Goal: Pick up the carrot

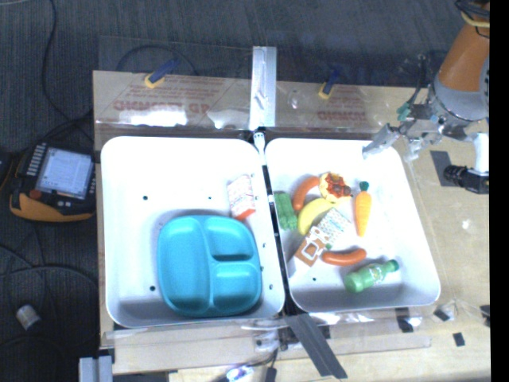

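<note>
Carrot (363, 210), orange with green top, lies upright-lengthwise in the right bin (421, 237) beside the banana (313, 211), untouched, while the gripper (390, 138) hovers over the bin's far corner, finger state indeterminable.

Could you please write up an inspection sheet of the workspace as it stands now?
Surface: bench bearing two white bins, left bin and right bin.
Job's things: carrot lies in right bin, untouched.
Clutter: right bin also holds banana, sausage, green bottle, small carton; left bin holds blue divided tray.
Grippers: gripper above right bin's far rim, holding nothing.
Cables: cables on the floor.
Surroundings: handheld screen unit on dark carpet.
</note>
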{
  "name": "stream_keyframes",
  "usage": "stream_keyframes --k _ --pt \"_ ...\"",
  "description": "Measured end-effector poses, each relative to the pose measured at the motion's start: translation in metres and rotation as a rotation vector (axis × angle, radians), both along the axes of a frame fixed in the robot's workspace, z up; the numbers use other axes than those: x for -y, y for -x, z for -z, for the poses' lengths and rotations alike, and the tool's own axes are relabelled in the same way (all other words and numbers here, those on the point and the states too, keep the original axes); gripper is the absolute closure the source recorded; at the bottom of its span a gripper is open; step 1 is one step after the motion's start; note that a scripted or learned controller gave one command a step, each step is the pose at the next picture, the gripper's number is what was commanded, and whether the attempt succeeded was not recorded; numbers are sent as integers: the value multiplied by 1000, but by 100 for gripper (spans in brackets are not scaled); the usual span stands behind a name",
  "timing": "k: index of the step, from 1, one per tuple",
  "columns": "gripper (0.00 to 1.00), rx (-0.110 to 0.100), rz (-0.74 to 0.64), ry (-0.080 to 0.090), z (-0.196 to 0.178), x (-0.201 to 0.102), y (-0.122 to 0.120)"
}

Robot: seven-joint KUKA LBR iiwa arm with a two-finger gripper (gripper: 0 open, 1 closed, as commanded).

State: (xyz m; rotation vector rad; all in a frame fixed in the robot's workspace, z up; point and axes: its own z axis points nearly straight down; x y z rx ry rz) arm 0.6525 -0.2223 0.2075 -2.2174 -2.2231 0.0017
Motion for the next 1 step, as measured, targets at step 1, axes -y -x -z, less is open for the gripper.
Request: stream_keyframes --k 1 --pt "0 13 -170 -3 107 -6 23"
